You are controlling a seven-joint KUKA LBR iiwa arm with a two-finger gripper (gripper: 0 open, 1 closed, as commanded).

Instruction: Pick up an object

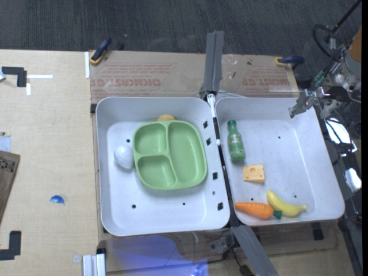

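Four candidates lie in the right bin [299, 154]: a green bottle [235, 141] near the left wall, a cheese wedge [254, 173] below it, and a carrot [254, 210] and a banana [286, 205] side by side at the front edge. The left bin [109, 171] carries a green tray [170, 154], with a white ball [123, 156] touching its left side.

All four items are judged to be light toy pieces, probably smooth plastic. The bottle is likely to roll; it is best taken across its body. The cheese offers flat faces and is judged the steadiest grasp. The carrot and banana taper and may slip.

The pincer [301, 104] is seen at the far right corner of the right bin, well apart from every item. Nothing is held; whether it is open or closed cannot be told.
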